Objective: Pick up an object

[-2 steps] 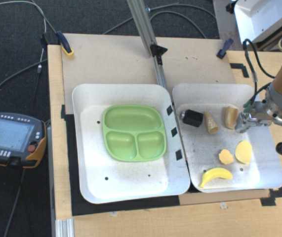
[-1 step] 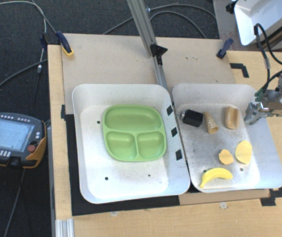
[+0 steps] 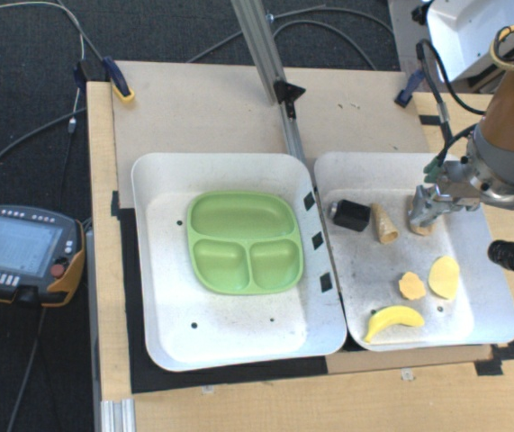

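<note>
- Nothing is lifted yet: every object I can see lies on a bin floor, so the pick itself is left to do.
- My pincer (image 3: 423, 212) hangs low over the right bin (image 3: 500, 318), near its far edge, tips at or just above a small tan piece (image 3: 421, 228). That piece is my likeliest target.
- From this slanted overhead view I cannot tell how wide my pincer stands or whether it pinches the tan piece; metal hides the tips, and the piece may simply be lying beneath them.
- Just beside it toward the bin's left edge lie a cork-like cylinder (image 3: 383, 224) and a black block (image 3: 350, 214), the two nearly touching.
- Toward the near edge lie a banana (image 3: 393, 319), an orange slice (image 3: 410, 286) and a yellow wedge (image 3: 445, 277), all apart from my pincer.
- The left bin (image 3: 162, 331) carries a green divided plate (image 3: 243, 242) at its middle, untouched.
- What is left, in my judgement: close on the tan piece and raise it clear of the floor.
</note>
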You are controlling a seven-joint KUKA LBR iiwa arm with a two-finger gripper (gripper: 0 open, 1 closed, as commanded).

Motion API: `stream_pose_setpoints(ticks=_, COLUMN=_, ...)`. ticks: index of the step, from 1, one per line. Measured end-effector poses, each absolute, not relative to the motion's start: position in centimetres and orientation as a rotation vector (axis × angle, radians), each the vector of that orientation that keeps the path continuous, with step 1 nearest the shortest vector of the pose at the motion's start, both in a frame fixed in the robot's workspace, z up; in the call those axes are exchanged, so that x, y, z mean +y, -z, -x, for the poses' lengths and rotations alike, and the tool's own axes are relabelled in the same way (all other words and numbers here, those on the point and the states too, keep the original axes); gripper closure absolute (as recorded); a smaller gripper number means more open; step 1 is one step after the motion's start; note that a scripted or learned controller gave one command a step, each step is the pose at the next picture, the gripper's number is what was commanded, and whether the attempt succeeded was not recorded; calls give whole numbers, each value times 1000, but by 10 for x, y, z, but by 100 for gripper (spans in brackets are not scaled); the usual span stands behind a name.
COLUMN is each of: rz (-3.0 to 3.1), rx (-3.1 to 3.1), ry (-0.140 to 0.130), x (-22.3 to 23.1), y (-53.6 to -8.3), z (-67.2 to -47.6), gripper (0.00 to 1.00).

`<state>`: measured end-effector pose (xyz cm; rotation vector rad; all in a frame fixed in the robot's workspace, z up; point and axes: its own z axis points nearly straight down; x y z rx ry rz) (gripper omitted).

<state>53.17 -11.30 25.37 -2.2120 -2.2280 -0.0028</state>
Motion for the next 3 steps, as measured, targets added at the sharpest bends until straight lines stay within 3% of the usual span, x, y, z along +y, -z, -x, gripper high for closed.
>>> stream_pose_setpoints(ticks=3, rz=2210, rx=-2225, ry=-1, x=50, y=-223, z=-500, gripper=100)
